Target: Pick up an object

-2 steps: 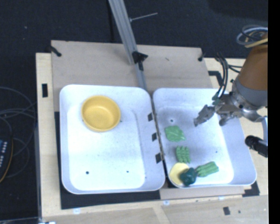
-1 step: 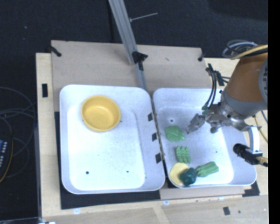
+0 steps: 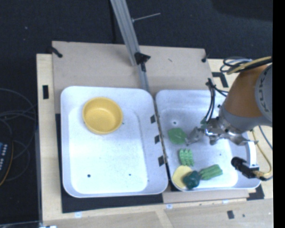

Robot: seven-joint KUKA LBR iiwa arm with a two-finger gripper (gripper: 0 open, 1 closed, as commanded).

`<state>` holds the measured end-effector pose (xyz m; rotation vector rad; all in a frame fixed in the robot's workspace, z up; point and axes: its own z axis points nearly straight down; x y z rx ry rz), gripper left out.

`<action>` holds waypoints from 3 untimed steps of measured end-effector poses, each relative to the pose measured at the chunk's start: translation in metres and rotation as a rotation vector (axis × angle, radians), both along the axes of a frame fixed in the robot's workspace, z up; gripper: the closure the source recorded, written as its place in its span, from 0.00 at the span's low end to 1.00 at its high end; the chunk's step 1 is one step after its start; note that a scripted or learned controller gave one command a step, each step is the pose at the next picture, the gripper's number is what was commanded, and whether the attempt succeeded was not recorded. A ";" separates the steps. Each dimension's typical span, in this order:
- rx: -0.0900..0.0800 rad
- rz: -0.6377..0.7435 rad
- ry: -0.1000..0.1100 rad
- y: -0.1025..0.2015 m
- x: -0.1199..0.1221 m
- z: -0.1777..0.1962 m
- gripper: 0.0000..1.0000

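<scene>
Two white bins sit side by side on the bench, and I will use the right bin (image 3: 199, 99) as my marker. The robot arm (image 3: 244, 101) comes in from the right and hangs over the middle of that bin. Its gripper (image 3: 203, 133) is a small metal claw, low over the bin floor. I cannot tell how the claw is set; it is too small and blurry. Nothing shows inside it. Just to the left of the claw, still inside the right bin, lies a light green lump (image 3: 177, 136). A little nearer the front of the bin is a bumpy green block (image 3: 185, 156). In the front part of the bin there is a long green piece (image 3: 210, 172), and beside it a dark teal ball (image 3: 192, 179) rests on a small yellow dish (image 3: 180, 175). These toys are all close together. The left bin (image 3: 109, 175) touches the right bin along one side. In it, far from the claw, stands a yellow bowl (image 3: 102, 115), near the back left corner.
</scene>
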<state>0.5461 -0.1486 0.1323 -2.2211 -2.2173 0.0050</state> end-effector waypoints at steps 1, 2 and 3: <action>-0.001 0.001 -0.004 -0.001 0.000 -0.032 0.00; 0.001 0.000 -0.008 -0.001 0.001 -0.020 1.00; -0.001 0.001 -0.009 -0.004 -0.006 0.038 1.00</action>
